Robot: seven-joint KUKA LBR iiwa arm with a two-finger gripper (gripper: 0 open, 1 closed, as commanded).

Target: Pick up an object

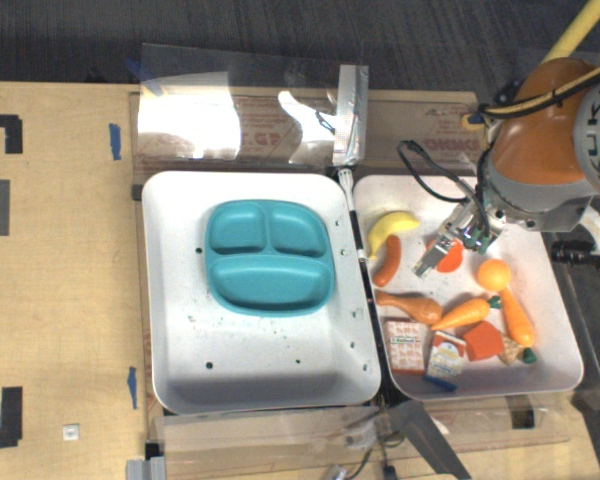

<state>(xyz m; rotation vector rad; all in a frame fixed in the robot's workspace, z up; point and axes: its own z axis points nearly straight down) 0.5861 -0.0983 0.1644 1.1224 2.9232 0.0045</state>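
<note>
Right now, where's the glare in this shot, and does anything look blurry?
Camera view: strong glare whitens the clear plastic sheet behind the left bin; the teal tray is evenly lit and sharp; the small toys near the gripper in the right bin look slightly soft.

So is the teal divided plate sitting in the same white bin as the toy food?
No: the teal divided plate lies alone in the left white bin, while the toy food fills the right white bin.
</note>
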